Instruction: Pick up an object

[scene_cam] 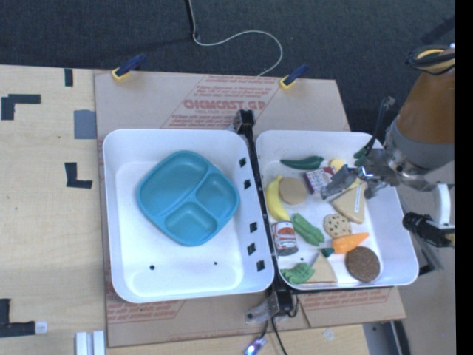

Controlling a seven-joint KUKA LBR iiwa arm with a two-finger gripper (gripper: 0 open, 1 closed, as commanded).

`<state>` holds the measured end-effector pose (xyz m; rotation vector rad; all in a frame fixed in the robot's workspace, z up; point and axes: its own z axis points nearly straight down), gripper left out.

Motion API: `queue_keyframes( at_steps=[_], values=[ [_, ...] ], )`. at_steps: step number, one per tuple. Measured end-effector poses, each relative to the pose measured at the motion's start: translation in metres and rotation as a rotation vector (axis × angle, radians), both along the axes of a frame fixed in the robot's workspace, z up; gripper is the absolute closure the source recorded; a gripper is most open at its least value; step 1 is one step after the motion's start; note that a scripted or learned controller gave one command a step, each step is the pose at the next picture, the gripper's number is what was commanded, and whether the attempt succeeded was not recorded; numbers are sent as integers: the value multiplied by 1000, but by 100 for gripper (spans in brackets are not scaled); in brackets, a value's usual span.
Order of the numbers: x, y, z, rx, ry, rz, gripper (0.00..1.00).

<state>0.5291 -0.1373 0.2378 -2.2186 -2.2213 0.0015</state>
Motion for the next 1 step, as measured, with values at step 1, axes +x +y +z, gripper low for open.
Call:
queue_keyframes(
  at_steps=[1],
  values=[
    [-27, 59, 63, 1, -6, 6, 0]
  ],
)
